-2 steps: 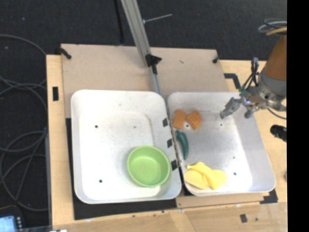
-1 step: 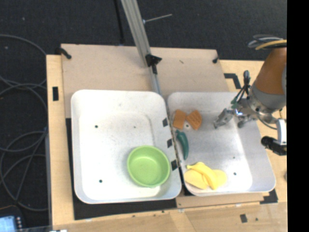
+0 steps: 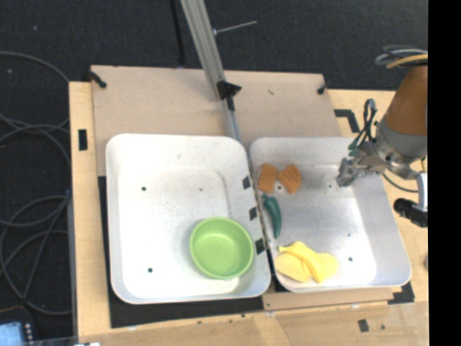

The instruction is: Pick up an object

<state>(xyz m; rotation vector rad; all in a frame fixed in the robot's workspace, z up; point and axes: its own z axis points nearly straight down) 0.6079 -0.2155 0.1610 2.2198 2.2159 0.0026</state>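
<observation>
My gripper (image 3: 348,173) hovers over the right bin (image 3: 374,258), far side; finger state cannot be determined. This bin holds three items: one orange piece (image 3: 279,179), one green piece (image 3: 272,213), one yellow piece (image 3: 307,262). One green bowl (image 3: 222,247) occupies the left bin (image 3: 144,186).
</observation>
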